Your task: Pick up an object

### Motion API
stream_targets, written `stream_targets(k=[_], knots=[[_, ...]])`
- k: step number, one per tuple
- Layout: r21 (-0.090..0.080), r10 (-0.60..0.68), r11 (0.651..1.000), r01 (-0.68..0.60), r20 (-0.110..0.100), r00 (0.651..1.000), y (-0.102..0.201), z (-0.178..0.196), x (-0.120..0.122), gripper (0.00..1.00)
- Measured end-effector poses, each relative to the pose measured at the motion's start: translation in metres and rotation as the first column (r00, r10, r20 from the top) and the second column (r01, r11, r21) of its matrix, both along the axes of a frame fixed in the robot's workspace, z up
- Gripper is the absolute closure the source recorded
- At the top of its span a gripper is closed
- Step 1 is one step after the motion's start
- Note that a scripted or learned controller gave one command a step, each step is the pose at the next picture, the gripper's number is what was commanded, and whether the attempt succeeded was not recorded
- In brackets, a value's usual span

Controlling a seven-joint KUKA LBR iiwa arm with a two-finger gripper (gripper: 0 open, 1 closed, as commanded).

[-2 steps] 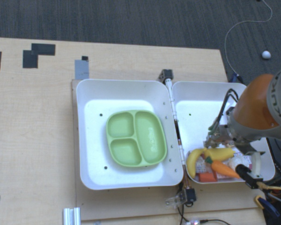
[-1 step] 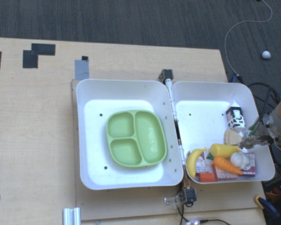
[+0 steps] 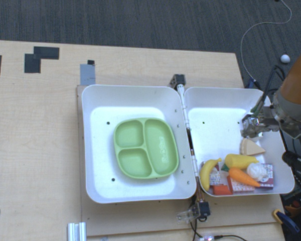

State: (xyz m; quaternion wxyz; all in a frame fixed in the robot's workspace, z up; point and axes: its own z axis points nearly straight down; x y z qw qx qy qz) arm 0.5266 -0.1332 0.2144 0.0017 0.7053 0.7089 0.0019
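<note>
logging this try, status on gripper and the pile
Gripper low in right bin, just above cheese wedge, nothing seen between its fingers. Banana, carrot untouched. Path clear.

Light wood bench (image 3: 35, 134): two white bins side by side near its right edge, left bin (image 3: 88, 149), right bin (image 3: 215, 102). Black tape patches (image 3: 40, 58) at the far-left corner, grey block (image 3: 88, 73) behind left bin.

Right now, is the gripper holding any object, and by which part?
Nothing is held. The gripper hovers just above the cheese wedge in the right bin, with no object between its fingers.
</note>
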Motion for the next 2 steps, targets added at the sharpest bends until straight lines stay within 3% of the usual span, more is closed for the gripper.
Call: stream_targets(k=[1,2], knots=[[-0.001,-0.001,1.0,0.001,-0.001,1.0,-0.001,0.0,0.0,0.0],[-0.001,-0.003,1.0,0.003,0.003,1.0,0.022,-0.128,-0.006,0.0]])
